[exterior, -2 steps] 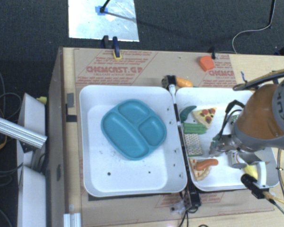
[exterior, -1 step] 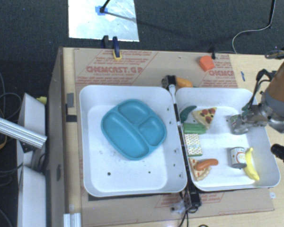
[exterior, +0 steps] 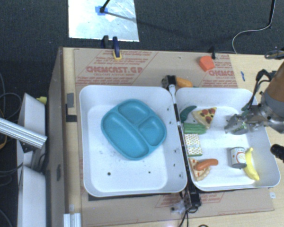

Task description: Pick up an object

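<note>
Gripper point(exterior: 236, 124) over right bin point(exterior: 227, 96) — cardboard-topped bench point(exterior: 132, 65), dark carpet point(exterior: 189, 13).

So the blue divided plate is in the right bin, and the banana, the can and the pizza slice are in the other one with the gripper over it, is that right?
Not quite. The camera view shows the blue divided plate in the left bin, not the right. The rest stands: the banana, can and pizza slice lie in the other bin, with the gripper over it.

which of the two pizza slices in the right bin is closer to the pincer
The upper pizza slice, beside the green pieces near the bin's top. It lies left of the pincer; the other slice sits under the hot dog, lower down.
</note>
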`<action>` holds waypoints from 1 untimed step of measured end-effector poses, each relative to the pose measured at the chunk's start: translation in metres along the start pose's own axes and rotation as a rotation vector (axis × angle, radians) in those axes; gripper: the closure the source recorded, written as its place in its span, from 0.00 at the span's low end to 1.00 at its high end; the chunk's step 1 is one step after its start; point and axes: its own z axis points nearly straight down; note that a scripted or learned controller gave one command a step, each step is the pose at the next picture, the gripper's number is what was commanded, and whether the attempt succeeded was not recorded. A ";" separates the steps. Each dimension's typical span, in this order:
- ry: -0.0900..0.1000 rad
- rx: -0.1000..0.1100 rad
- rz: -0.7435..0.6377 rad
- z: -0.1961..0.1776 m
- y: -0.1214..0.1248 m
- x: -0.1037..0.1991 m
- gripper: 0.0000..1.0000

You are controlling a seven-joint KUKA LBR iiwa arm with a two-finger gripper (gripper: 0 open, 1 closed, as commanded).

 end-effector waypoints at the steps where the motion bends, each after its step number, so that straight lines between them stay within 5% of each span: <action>1: 0.001 0.002 0.000 0.084 -0.036 0.009 0.00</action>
